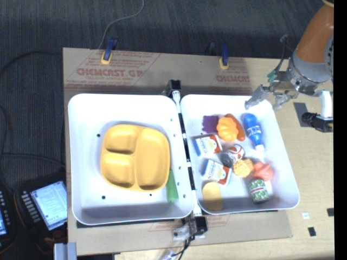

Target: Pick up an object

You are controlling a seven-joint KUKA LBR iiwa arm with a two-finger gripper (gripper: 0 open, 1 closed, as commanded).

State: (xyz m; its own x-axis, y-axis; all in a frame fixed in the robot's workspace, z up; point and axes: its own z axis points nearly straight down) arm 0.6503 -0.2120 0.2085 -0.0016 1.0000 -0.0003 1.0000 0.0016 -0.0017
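Observation:
My gripper (269, 98) hovers over the far right corner of the right bin (290, 199), open, with nothing between its fingers. Just below it lies a blue bottle (252, 130) with a white cap. Beside the bottle sit an orange pumpkin-like toy (229, 127) and a purple item (209, 123). Further toward the front are two small cartons (207, 144) (216, 170), a round can (232, 155), a yellow-orange corn piece (243, 168), a red toy (264, 171), a green-and-red can (259, 190) and a yellow piece (212, 193).
A yellow divided tray (135, 157) lies in the left bin (81, 112), with a green stick (172, 187) against that bin's right wall. The grey arm with its orange band (317, 37) reaches in at the top right. Clamps (224, 63) hold the cardboard at the back.

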